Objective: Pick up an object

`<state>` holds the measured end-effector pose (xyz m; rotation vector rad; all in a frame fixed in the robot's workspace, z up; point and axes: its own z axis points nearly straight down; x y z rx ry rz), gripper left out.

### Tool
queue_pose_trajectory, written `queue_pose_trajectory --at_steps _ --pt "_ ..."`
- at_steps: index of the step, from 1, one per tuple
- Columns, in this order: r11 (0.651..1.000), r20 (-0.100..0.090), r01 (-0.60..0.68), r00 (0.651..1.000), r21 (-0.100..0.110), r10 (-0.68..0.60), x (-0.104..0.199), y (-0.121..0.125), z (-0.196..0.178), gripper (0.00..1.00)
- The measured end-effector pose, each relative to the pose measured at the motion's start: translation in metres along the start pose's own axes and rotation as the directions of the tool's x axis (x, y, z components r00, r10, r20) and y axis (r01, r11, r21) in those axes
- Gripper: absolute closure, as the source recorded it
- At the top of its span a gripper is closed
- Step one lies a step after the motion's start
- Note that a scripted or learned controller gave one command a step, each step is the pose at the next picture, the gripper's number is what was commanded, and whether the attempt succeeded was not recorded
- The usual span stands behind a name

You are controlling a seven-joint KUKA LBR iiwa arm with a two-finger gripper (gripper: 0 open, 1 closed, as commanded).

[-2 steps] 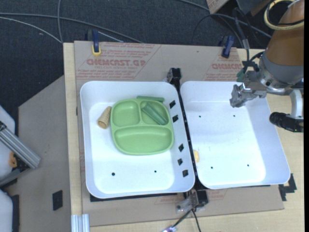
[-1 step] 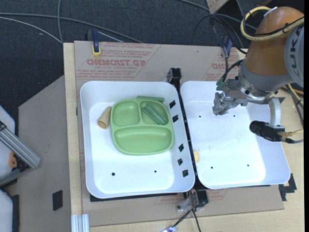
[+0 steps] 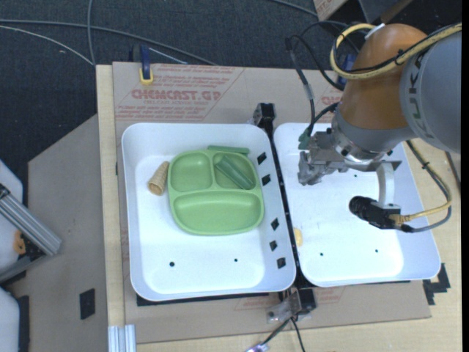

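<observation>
**Hanging over the right bin, with the goods on the left**

My fingers (image 3: 311,169) hover low over the right bin (image 3: 410,259), near its left wall; whether they are apart or closed, I cannot tell from up here. What I could pick up lies in the left bin (image 3: 146,262): a green divided plate (image 3: 212,196), a darker green piece (image 3: 236,171) resting in its upper right compartment, and a small tan cone (image 3: 157,178) touching the plate's left edge. I judge the cone easiest (small, free on one side). The divider (image 3: 275,189) between the bins must be cleared first, and cables (image 3: 410,215) trail beside my wrist.
</observation>
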<state>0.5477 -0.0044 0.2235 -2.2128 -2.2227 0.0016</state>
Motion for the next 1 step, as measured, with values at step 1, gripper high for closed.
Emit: queue_pose_trajectory --at_steps 1 --pt "1.000 0.000 0.000 1.000 0.001 0.000 0.0459 -0.0208 0.0052 1.00"
